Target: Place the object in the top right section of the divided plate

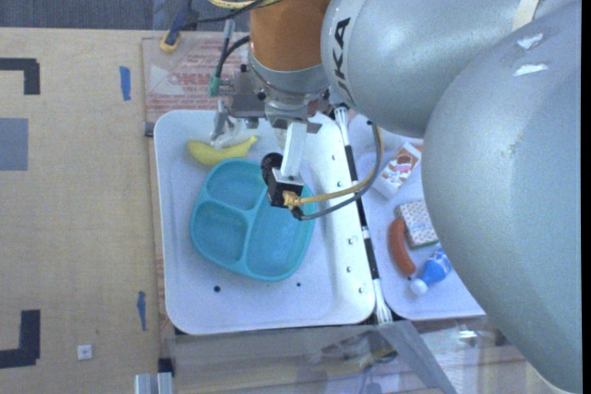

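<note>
Arm (443, 60) looms over bins, nearest lens. Left bin (185, 291) holds divided plate (249, 221). Banana (220, 149) lies just beyond plate's far rim, not yet in section. Gripper (226, 129) hovers at banana; you cannot tell jaw state. Step: grasp. Next: lift, carry over plate.

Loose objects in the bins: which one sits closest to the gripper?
The yellow banana, lying in the left bin just above the blue divided plate, right beside the gripper. The carton, sausage and bottle all lie in the right bin.
</note>
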{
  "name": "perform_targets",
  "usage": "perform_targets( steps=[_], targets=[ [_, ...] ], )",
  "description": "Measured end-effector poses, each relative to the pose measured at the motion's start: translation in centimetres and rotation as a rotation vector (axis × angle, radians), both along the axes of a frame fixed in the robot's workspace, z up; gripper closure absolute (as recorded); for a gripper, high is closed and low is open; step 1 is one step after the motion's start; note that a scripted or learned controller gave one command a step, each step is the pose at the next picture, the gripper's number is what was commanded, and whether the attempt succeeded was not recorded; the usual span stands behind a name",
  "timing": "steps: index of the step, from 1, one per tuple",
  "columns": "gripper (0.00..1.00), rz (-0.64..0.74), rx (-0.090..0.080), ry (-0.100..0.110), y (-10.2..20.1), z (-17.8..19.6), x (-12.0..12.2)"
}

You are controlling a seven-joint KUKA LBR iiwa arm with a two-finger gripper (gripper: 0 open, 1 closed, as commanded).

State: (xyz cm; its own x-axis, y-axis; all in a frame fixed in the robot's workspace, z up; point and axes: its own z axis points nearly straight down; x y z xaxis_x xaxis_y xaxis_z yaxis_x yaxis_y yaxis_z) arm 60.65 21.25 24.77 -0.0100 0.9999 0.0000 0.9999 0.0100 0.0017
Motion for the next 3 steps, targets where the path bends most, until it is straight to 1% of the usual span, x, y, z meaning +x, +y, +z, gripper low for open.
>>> perform_targets(
  steps=[1,2,3],
  targets=[
    [1.0,0.0,0.0,-0.002,0.1,1.0,0.1],
    [1.0,0.147,0.001,-0.022,-8.3,-12.4,1.3],
    [1.0,0.097,0.001,0.004,-4.8,-10.3,-7.0]
  ],
)
